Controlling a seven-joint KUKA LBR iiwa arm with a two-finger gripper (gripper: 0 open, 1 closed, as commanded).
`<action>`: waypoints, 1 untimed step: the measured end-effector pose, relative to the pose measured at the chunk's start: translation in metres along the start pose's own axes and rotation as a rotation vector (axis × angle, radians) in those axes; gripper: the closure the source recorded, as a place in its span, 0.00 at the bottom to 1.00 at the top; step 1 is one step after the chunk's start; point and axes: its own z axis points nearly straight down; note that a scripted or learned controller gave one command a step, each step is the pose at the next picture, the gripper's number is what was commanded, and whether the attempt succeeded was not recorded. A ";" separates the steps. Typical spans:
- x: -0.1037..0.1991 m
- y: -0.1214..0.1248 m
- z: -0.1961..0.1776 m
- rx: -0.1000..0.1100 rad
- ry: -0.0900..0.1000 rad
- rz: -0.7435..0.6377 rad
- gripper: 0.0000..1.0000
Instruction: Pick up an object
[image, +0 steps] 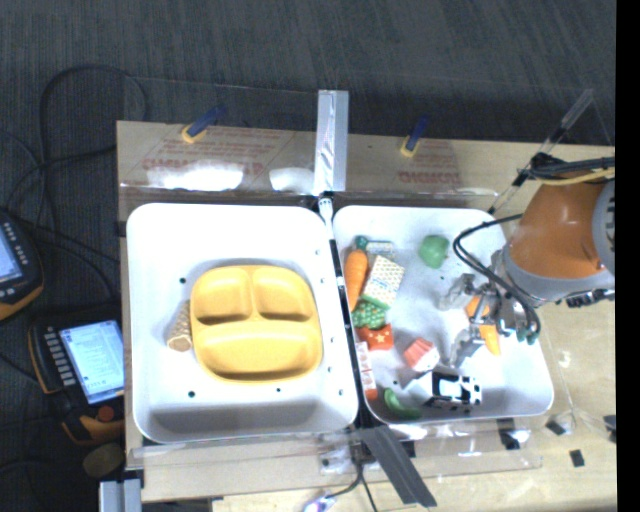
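Note:
My gripper (463, 320) hangs low over the right bin (530, 385), its fingers spread apart and pointing left, open. A small orange piece (489, 336) lies right by the lower finger; it is not between the fingers. Toys lie to the gripper's left: a green ball (433, 249), an orange carrot (355, 275), a patterned box (384, 278), a green bumpy piece (368, 315), a red-and-white block (418, 352) and a black-and-white toy (455, 390).
The left bin (150, 400) holds a yellow divided plate (256, 322) with a tan cone (180, 326) at its left side. A green piece (400, 402) lies at the right bin's front wall. A black cable (480, 255) loops off the wrist.

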 end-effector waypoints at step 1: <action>-0.001 0.000 -0.011 0.003 -0.003 -0.002 1.00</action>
